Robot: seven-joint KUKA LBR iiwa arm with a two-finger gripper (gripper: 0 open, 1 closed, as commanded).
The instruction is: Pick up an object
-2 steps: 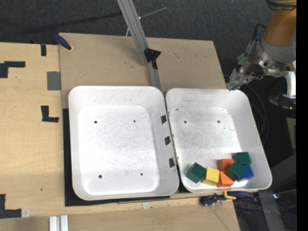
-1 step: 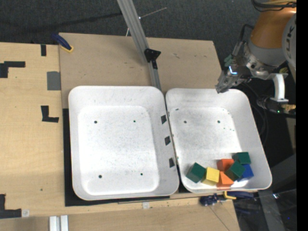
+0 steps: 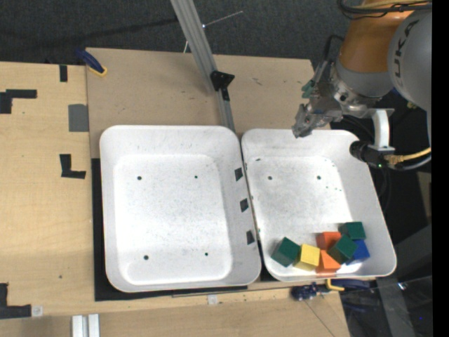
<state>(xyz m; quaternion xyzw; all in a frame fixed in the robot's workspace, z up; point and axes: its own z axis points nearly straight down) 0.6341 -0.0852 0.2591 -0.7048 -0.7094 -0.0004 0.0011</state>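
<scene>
Grey gripper (image 3: 306,126) poised over the far rim of the right bin (image 3: 365,188), blocks clustered at the bin's near corner.

Metal-grey and small in the frame, the gripper hangs at the top-left edge of the right bin, nothing visible between its tips; whether it is open or closed I cannot tell. Above it the arm (image 3: 382,44) rises to the orange band and grey casing at the upper right. Well apart from the gripper, in the bin's near right corner, lie the coloured blocks (image 3: 326,248): a dark green cube (image 3: 285,250) on the left, a yellow one (image 3: 307,256) just beside it, orange pieces in the middle, two more green ones and a blue one toward the right wall. The left bin (image 3: 168,142) sits just beside the right bin on the tan bench (image 3: 42,188).
</scene>
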